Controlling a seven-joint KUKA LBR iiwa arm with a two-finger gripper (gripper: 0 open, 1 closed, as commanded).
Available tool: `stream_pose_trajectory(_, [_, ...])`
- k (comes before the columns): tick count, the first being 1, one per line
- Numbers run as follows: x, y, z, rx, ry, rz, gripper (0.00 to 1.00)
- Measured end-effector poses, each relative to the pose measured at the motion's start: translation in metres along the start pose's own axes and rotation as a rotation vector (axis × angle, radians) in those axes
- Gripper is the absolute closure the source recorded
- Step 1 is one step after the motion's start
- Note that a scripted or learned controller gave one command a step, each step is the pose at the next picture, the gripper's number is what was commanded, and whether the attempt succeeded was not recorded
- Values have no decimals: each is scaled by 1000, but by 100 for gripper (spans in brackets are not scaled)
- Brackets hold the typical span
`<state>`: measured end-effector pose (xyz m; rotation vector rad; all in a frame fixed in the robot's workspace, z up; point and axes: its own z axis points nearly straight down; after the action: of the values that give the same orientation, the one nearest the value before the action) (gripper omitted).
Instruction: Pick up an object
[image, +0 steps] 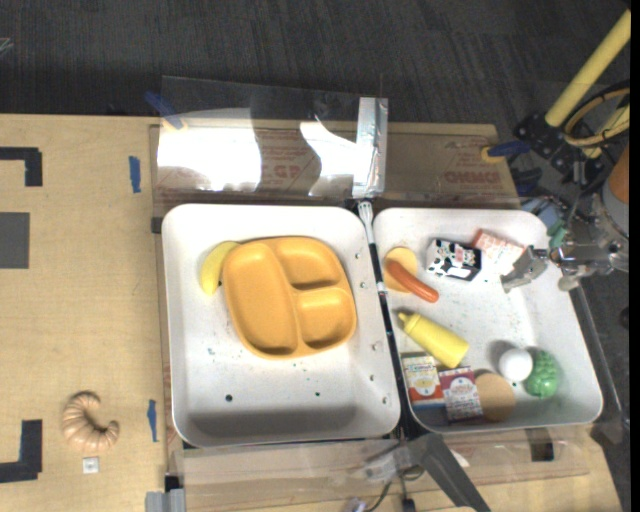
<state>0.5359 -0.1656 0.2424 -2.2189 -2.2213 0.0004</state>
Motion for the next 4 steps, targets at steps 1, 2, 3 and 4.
stream_pose_trajectory(1, [31, 21, 106, 10, 1, 97, 0])
stream_pose_trajectory(2, [16, -6, 148, 0, 0, -216, 0])
stream_pose_trajectory(3, [17, -4, 137, -5, -1, -217, 100])
stream_pose_trajectory(4, [17, -5, 138, -4, -1, -217, 0])
